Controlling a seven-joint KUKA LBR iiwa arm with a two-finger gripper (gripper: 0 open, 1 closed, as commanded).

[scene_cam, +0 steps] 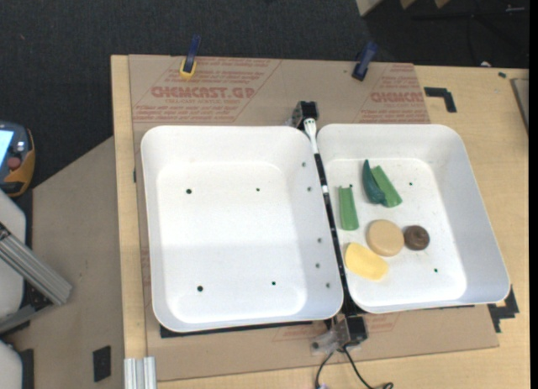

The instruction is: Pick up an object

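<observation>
The right bin (471,211) holds several small objects. A green and teal wedge-shaped piece (379,184) lies toward the back. A flat green bar (347,207) rests along the bin's left side. In front of them sit a tan round disc (386,237), a small brown round piece (416,238) beside it on the right, and a yellow lump (366,262) nearest the front.
The left bin (160,211) adjoins the right one along a black divider strip (324,202). Both stand on a brown board (252,85) held by blue clamps (192,55) at the back. Cables (340,345) trail off the front edge.
</observation>
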